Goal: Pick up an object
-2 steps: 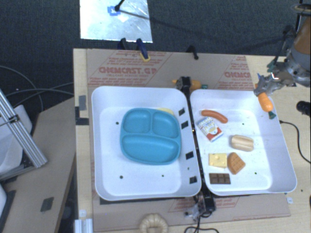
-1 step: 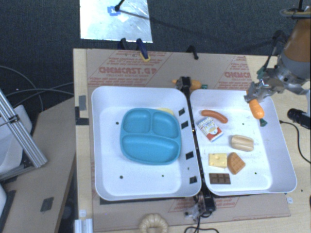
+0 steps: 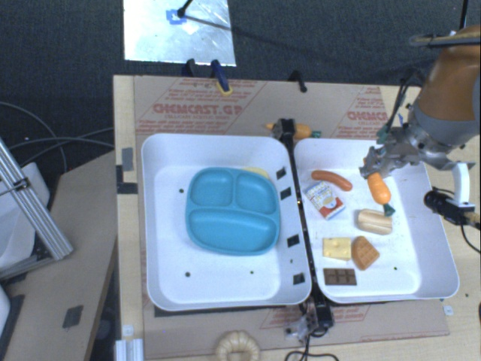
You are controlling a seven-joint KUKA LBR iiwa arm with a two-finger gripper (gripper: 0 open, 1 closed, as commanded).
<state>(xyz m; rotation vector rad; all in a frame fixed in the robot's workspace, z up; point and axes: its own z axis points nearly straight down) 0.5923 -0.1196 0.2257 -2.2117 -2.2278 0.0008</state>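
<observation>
Two white bins side by side on a counter [image 3: 188,100] lined with brown sheet, printed "CHEMCAST GP" in red, mirrored, readable at upper left and again partly at upper right. Left bin [image 3: 161,224]: a blue sectioned plate [image 3: 231,210], with a sliver of something pale yellow just behind its far rim. Right bin [image 3: 432,265]: a sausage [image 3: 331,180] near the far side; just below it a small red-and-white packet [image 3: 324,199], print too small to read; a carrot [image 3: 379,190] to the right, tilted, green end toward the near side; a tan bread roll [image 3: 373,221] just below the carrot; a yellow cheese slice [image 3: 337,248] beside a brown cookie-like piece [image 3: 364,253]; a dark chocolate square [image 3: 339,277] nearest the front wall. Claw [image 3: 373,164] low over the right bin, at the carrot's upper end, touching or nearly so; cannot tell whether released or clenched, nothing seen gripped. Beyond the counter, a silvery sheet [image 3: 176,21] on dark carpet with a blue mark.
</observation>
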